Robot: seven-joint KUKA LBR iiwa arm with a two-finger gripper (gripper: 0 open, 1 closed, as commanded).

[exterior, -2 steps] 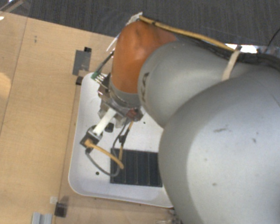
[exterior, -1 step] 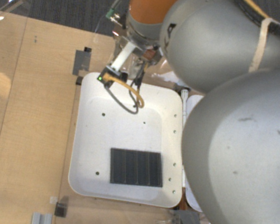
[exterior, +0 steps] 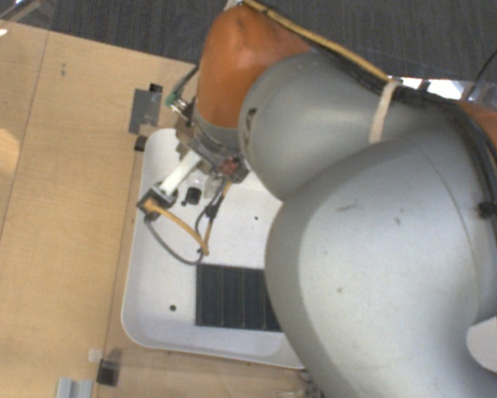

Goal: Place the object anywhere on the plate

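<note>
A dark, ribbed rectangular slab [exterior: 229,297] lies flat in the near part of the white bin [exterior: 139,307]; the arm covers its right side. My gripper [exterior: 206,179] hangs over the bin's far left part, below the orange wrist band, well apart from the slab. The wrist and the big grey arm links hide what lies beneath the gripper, and I see nothing held in it. No round plate is in sight; the arm covers the right side of the bench.
A small dark speck [exterior: 173,307] marks the bin floor near the slab. Bare wooden bench [exterior: 38,204] spreads to the left. Small dark fixtures sit at the bin's far left corner [exterior: 146,109] and near left corner [exterior: 108,371].
</note>
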